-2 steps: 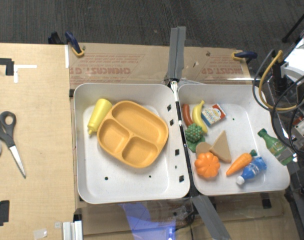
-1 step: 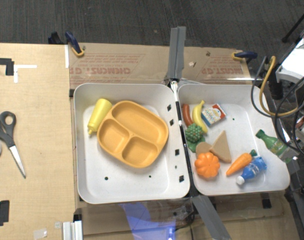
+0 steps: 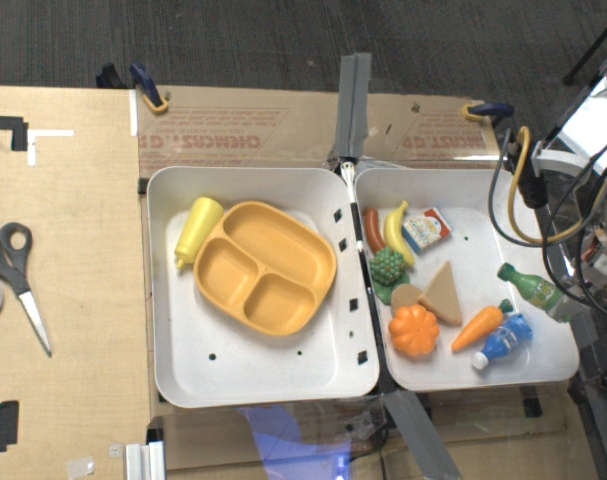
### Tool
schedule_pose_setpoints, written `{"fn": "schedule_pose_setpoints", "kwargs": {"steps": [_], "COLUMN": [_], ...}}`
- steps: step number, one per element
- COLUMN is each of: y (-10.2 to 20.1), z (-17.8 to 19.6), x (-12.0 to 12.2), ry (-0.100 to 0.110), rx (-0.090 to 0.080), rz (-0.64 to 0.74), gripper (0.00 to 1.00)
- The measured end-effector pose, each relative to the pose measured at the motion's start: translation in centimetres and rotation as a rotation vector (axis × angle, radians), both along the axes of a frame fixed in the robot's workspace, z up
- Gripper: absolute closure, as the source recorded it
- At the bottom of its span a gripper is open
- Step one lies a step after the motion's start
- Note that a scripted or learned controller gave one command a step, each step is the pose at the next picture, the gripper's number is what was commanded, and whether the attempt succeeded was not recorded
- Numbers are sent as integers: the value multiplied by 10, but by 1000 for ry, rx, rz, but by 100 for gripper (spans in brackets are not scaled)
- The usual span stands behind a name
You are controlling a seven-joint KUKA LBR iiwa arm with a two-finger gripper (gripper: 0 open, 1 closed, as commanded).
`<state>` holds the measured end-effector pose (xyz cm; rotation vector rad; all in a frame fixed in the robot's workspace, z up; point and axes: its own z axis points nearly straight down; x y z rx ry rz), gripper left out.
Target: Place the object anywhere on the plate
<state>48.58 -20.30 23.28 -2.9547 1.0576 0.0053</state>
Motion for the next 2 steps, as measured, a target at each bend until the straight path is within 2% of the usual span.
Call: {"fn": "schedule_pose_setpoints", "kwargs": {"steps": [1,2], "y": [-8,-17], "z": [35,27], "x": [4,2], "ry": [-6,-7], "rx": [-1,0], "rz": [412,488], "gripper": [100,100]}}
